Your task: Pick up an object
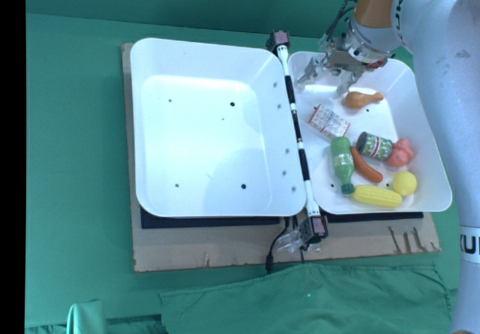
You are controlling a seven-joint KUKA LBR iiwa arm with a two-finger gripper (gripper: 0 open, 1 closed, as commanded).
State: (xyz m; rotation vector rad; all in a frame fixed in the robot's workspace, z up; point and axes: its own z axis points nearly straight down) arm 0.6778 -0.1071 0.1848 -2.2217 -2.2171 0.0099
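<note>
My gripper [325, 79] hangs over the far left part of the right bin [431, 175], fingers spread open with nothing between them. Just right of it lies an orange chicken drumstick [362, 99]. Below the gripper sits a small white and red carton [328, 120]. Further toward the front lie a green bottle [342, 163], a green can [374, 145], an orange sausage [366, 165], a pink toy [403, 151], a yellow lemon [404, 183] and a yellow corn cob [376, 196].
The left bin [202, 126] stands beside the right one, with a black and white bar [295, 126] along their shared edge. Both rest on a cardboard sheet [360, 250] on green cloth. My grey arm [450, 62] rises along the right side.
</note>
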